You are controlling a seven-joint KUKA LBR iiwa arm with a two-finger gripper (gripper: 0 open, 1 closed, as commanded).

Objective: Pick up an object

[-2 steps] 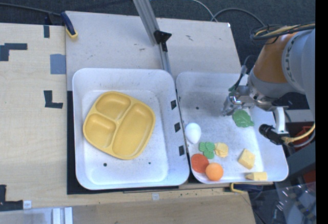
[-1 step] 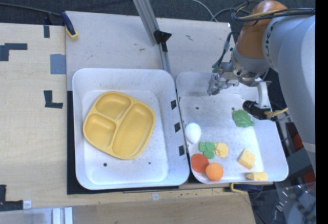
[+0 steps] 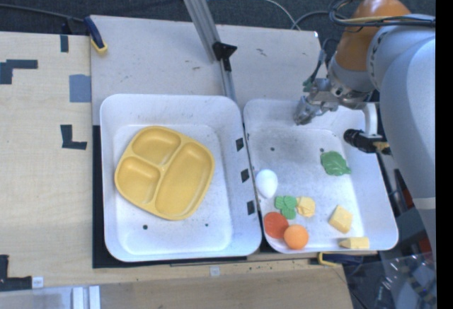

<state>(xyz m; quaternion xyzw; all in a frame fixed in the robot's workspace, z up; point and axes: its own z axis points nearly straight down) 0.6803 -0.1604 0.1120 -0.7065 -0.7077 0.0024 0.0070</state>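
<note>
An object for you to pick had not yet been taken: every candidate lay in the right bin (image 3: 368, 219), mostly toward its near edge. You had a white egg-shaped piece (image 3: 267, 181) against the bin's left wall, a green leafy piece (image 3: 334, 162) nearer the right wall, a small green piece (image 3: 286, 204) touching a small yellow one (image 3: 306, 207) in the middle, a red round piece (image 3: 274, 222) and an orange ball (image 3: 296, 236) touching each other at the near left corner, a yellow block (image 3: 341, 218) and a second, flatter yellow piece (image 3: 354, 243) by the near right corner. The left bin (image 3: 113, 230) carried a yellow divided plate (image 3: 165, 171), which sat toward its left side. The end effector (image 3: 307, 112) hung at the far edge of the right bin, well apart from all the pieces, with nothing visible between its fingers; whether they were spread or pressed together you could not tell from this angle. So, as a judgement, the task stood at its start: choosing a piece, descending, gripping and lifting all remained. No brand, label or readable writing showed anywhere on the desk (image 3: 42, 109) or the bins.
</note>
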